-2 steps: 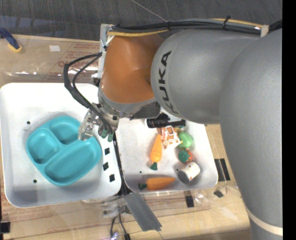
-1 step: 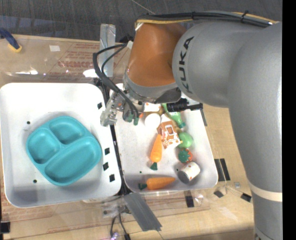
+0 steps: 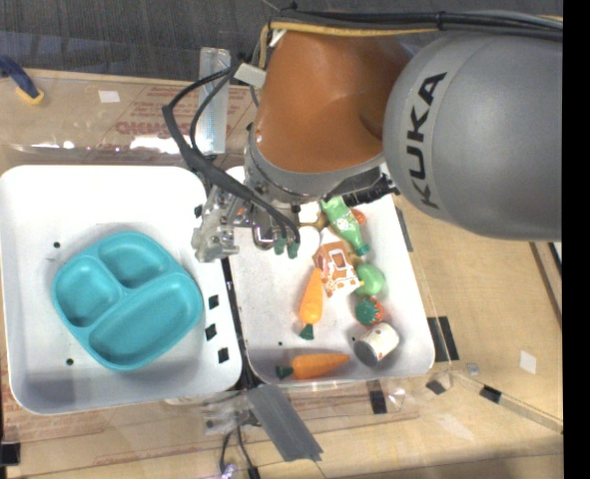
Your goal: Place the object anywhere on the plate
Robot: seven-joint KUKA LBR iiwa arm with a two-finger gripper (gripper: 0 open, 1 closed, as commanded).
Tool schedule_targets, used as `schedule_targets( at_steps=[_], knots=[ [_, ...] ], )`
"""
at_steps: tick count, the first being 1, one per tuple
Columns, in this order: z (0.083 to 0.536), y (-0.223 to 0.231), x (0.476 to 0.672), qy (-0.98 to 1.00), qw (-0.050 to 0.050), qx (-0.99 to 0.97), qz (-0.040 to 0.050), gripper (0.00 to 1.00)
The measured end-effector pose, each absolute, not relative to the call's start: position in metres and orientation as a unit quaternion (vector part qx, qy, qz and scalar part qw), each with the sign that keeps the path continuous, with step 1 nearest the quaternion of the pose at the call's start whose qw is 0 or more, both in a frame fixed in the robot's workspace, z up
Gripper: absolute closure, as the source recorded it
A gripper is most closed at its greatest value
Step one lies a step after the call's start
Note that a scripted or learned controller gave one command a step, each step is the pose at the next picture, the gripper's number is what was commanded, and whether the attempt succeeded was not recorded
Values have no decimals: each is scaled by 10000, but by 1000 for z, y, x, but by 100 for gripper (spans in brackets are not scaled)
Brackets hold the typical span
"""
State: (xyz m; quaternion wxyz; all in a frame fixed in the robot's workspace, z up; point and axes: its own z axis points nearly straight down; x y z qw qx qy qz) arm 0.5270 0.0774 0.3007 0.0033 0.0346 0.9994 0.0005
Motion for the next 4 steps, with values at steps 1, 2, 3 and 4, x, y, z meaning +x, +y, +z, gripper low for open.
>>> schedule_targets(
  at_steps=[1,2,3,4],
  knots=[
    [365,86,477,9855,37,-1693,-2,100],
    [299,166,493,9766,-12,-2150,1,100],
    [301,165,494,9769,9,-2139,-2,0],
    [423,91,495,9974,39,-717,-4,0]
  ],
)
